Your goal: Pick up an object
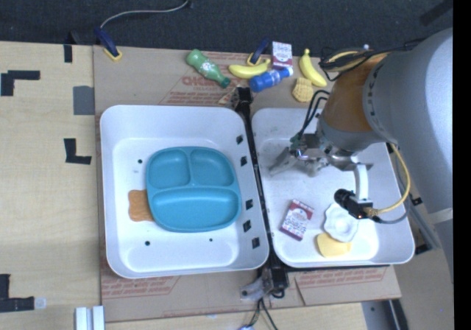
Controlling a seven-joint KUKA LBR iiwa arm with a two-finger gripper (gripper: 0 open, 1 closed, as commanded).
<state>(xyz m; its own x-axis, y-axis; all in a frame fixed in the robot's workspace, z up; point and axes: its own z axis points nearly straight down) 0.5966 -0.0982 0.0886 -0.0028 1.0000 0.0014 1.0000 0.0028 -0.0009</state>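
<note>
Early days on this one, nothing picked yet by the look of it. Grey two-finger gripper (283,160) down low in the right-hand shallow white bin (390,247), near its upper left, fingers splayed apart with nothing between them. Closest candidates sitting in the lower half of that same bin: small red-and-white carton lying flat (296,219), plus a white fried-egg-looking toy (340,224) touching a yellow rounded wedge (333,245) just below it. All three apart from the fingers, so no contact so far.

Left white bin (118,196) holding a blue sectioned plastic plate (193,188) with an orange flat piece (138,205) poking out from under its left edge.

Still to do, as a guess: shift over one item, close, lift. Basically the whole grab.
</note>
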